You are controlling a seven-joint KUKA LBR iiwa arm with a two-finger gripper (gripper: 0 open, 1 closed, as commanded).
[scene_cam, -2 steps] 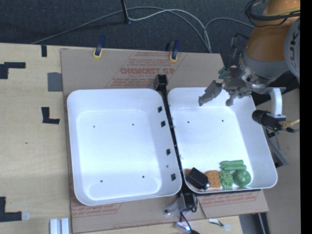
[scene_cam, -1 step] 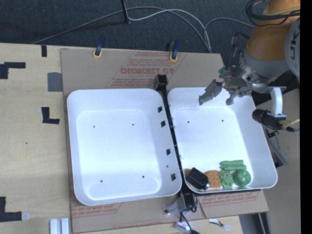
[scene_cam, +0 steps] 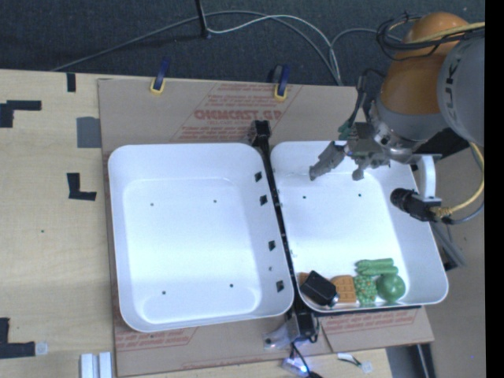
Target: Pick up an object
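Two fingers of the gripper (scene_cam: pixel 340 167) were spread open with nothing between them, hanging over the far part of the right bin (scene_cam: pixel 346 211). They were well apart from the toys, which lay bunched along the near edge of that bin. For a good pick, the arm would likely need to come toward the near edge, drop straight down over one toy, and close on it around its middle. The green toy (scene_cam: pixel 390 287) at the right end of the bunch looked like the easiest one, since it had some bare floor on its far side. It was round and smooth, so it might slip or roll if pinched off-center. Just to its left sat a bumpy green piece (scene_cam: pixel 370 278), perhaps a toy vegetable, then a small orange block (scene_cam: pixel 343 288), then a black thing (scene_cam: pixel 319 287) lying tilted by the bin's near left corner. These were packed close, some touching, so the fingers could bump a neighbor. Beside all this, the left bin (scene_cam: pixel 189 235) sat on a brown cardboard sheet (scene_cam: pixel 228 113).
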